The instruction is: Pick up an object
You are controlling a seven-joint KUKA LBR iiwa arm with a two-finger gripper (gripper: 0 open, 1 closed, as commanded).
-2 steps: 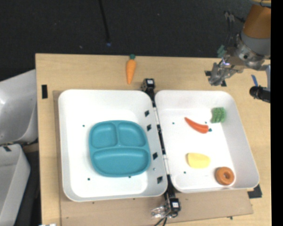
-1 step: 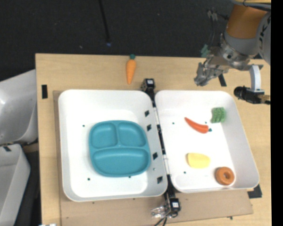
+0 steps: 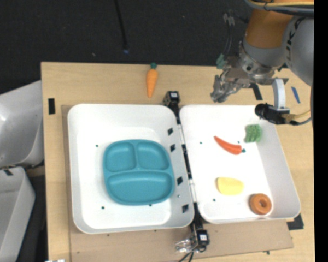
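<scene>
The gripper (image 3: 225, 90) hangs above the far edge of the right bin (image 3: 279, 162), over bare table (image 3: 109, 78) just beyond the bin's back rim, and nothing sits between its jaws. Whether the jaws are spread or pressed together I cannot tell; the fingertips are small, dark and blurred against the wood. No one object is named by the task, so the nearest candidates matter: the red chili pepper (image 3: 228, 144) lies in the right bin toward the camera from the jaws, its long axis running on a slant from upper left to lower right. The green broccoli piece (image 3: 253, 133) sits just beside its right end, close to the bin's right side. Farther forward lie a yellow lemon-like piece (image 3: 229, 186) and a brown doughnut (image 3: 260, 203), well apart from the jaws. A toy carrot (image 3: 151, 80) rests on the table to the jaws' left, outside both bins, its long axis nearly upright in the view. The left bin (image 3: 82, 162) holds a blue divided plate (image 3: 138, 171). The arm's upper part is cut off at the frame's top.
</scene>
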